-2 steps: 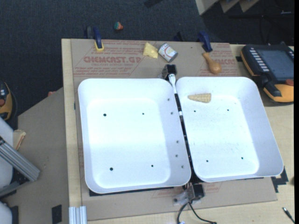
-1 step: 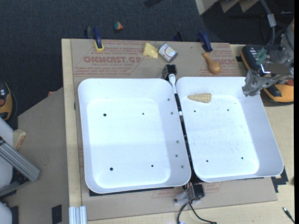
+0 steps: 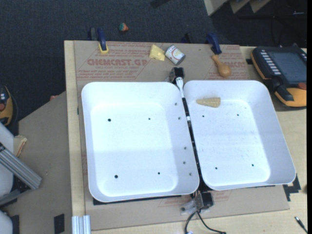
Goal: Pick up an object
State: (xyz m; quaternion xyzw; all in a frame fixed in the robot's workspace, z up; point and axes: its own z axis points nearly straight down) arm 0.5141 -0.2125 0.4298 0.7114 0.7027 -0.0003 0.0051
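bench (image 3: 122,62) bears two white bins; tan wedge object (image 3: 208,102) lies in right bin (image 3: 273,126).

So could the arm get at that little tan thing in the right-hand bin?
Probably yes. The tan piece lies alone on the right bin's floor near its far wall, with nothing over or beside it. That wall is close, which might crowd a grab.

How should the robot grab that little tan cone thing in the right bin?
Probably from straight above. The cone lies flat near the far wall of the right bin, long axis across the view, wide end on the view's right. I would close the fingers across its thicker right half, one on the near side and one on the far, since the narrow tip may slip out.
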